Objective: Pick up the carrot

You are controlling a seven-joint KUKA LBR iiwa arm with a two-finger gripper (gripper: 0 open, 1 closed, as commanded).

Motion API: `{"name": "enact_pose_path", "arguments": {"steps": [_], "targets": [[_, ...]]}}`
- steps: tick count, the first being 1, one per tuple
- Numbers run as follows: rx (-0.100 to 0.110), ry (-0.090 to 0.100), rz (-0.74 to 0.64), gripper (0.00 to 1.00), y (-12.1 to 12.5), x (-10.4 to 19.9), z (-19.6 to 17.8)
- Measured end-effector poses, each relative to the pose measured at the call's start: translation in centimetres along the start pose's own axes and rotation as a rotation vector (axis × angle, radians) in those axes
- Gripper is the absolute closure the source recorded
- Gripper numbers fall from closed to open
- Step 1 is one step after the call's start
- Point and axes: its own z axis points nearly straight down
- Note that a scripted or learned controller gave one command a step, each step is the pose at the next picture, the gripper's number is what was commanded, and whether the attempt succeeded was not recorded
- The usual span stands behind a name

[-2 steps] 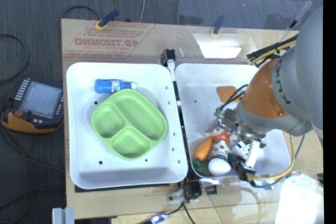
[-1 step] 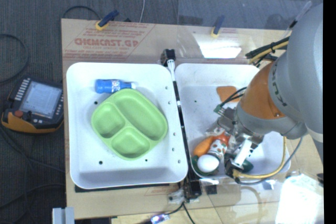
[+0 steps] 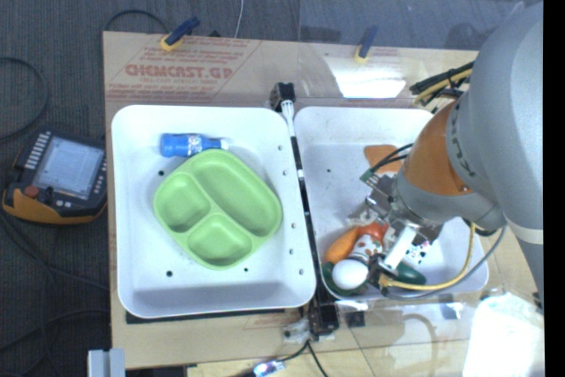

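The carrot [image 3: 346, 241] lies in the right bin [image 3: 328, 141], near its front left corner, just behind a white egg-like ball [image 3: 350, 275]. The grey arm [image 3: 494, 137] bends in from the right, wrist down, gripper [image 3: 388, 245] low at the carrot's right end; whether it is clenched cannot be told. The left bin [image 3: 141, 278] bears a green divided plate [image 3: 217, 207] and a blue bottle [image 3: 187, 144].

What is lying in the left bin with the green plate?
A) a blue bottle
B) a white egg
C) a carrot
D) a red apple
A. A blue bottle lies on its side just above the green plate in the left bin, while the carrot and the white egg are over in the right bin.
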Motion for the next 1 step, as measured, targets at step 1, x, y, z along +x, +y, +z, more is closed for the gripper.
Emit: {"name": "enact_pose_path", "arguments": {"steps": [1], "targets": [[-0.001, -0.002, 0.0, 0.0, -0.01, -0.02, 0.27]]}}
